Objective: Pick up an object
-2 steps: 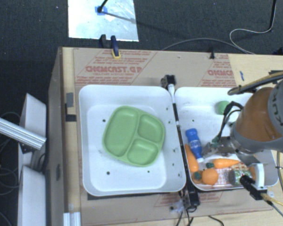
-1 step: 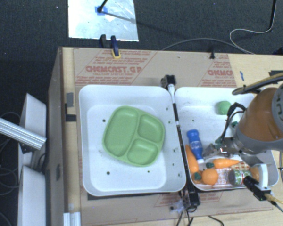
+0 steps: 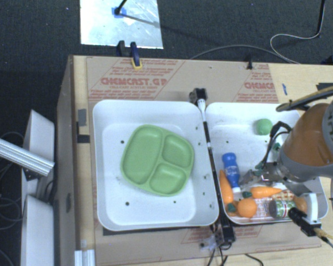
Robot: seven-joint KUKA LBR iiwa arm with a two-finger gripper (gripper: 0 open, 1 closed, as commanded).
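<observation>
The right bin point(image 3: 238, 121) holds several small items. A green ball point(image 3: 262, 126) lies near its far side. A blue bottle point(image 3: 230, 167) sits by the left wall, with an orange carrot point(image 3: 226, 188) just below it. At the front edge are a round orange fruit point(image 3: 246, 208), a second carrot point(image 3: 265, 192) and a dark labelled jar point(image 3: 282, 208). My gripper point(image 3: 254, 177) hangs low over the bin's front part, right of the blue bottle and just above the second carrot. The grey arm with its orange band point(image 3: 313, 134) hides the bin's right side.
The left bin point(image 3: 114, 204) bears a green divided plate point(image 3: 157, 159) in its middle. A black clamp point(image 3: 198, 96) sits at the far end of the divider between the bins. Cables run along the bench's far and front edges.
</observation>
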